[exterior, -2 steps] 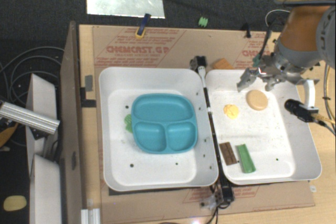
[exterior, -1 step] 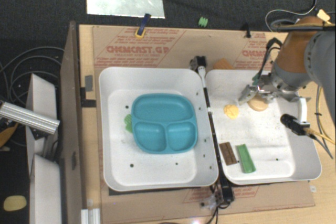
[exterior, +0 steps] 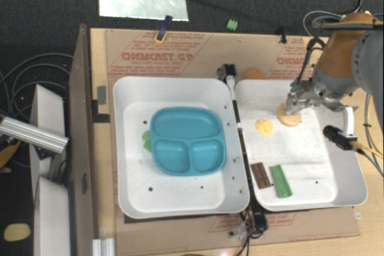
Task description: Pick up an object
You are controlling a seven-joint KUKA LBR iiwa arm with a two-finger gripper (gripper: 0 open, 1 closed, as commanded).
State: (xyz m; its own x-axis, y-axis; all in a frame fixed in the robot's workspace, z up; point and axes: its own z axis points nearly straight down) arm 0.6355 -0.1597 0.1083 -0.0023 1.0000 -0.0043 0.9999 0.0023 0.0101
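The right bin [exterior: 351, 189] holds several small objects. A tan round piece [exterior: 290, 117] lies near its back, with a yellow lump [exterior: 264, 126] to its left. Toward the front lie a brown block [exterior: 261, 175] and a green block [exterior: 281, 181], side by side. My gripper [exterior: 295, 100] comes in from the right and sits low, right over the tan round piece and touching or nearly touching its top. The grey arm with its orange band [exterior: 345, 48] rises behind it.
The left bin [exterior: 129, 129] carries a blue divided plate [exterior: 187, 141] with a green item [exterior: 146, 139] peeking out at its left edge. An orange piece [exterior: 255, 73] lies on the cardboard behind the bins. Black and white arm fittings [exterior: 341, 136] overhang the right bin's right side.
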